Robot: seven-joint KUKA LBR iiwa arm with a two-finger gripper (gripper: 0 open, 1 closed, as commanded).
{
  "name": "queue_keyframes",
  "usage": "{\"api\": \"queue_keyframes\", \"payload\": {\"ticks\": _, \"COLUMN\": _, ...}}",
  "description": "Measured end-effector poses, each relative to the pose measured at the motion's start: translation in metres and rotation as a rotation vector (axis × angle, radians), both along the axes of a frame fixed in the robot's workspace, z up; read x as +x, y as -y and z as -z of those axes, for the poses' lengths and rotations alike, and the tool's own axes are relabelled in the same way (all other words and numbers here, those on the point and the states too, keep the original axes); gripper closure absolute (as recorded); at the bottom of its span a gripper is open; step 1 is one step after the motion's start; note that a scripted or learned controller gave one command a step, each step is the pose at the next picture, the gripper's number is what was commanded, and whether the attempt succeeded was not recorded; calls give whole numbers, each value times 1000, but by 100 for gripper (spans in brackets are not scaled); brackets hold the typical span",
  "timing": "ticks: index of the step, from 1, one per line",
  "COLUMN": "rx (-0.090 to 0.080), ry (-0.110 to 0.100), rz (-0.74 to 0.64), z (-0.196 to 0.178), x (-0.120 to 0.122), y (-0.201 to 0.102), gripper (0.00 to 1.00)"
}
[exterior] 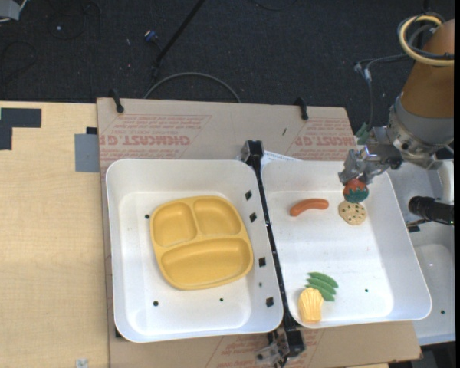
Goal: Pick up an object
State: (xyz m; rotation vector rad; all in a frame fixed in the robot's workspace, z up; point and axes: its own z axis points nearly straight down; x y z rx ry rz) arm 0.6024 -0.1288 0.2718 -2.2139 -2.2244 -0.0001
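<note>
1. Gripper (360, 173) hangs over the far right corner of the right bin (383, 301). A small red-and-green toy (356, 190) sits right at its tip. Whether the gripper is open, closed or clamped on the toy cannot be told from this slanted view, and neither can whether the toy rests on the bin floor or is lifted.
2. The toy looks like a play-food piece, so probably light, stiff and unbreakable. Its rounded, glossy shape may slip or roll out of a shallow pinch. A hold across its widest part, low on the body, seems safest.
3. A cookie (353, 213) lies just beside the toy on the near side. A low approach could nudge it or catch both pieces at once.
4. A sausage (309, 206) lies near, to the left. A green pod (322, 284) and a yellow corn (311, 305) touch each other, well apart at the near edge.
5. The bin floor is smooth white plastic, so pieces will likely slide if pushed. The far wall and right wall stand close to the toy, which limits room on those sides.
6. The left bin (130, 282) holds a yellow tray (202, 241), away from the work.
</note>
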Motion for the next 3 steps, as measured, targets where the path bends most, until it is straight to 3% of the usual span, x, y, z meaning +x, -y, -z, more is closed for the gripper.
{"api": "queue_keyframes", "payload": {"ticks": 1, "rx": 0, "ry": -1, "rz": 0, "z": -3, "x": -1, "y": -52, "gripper": 100}}
{"api": "queue_keyframes", "payload": {"ticks": 3, "rx": -1, "ry": 0, "rz": 0, "z": 17, "x": 18, "y": -157, "gripper": 100}}
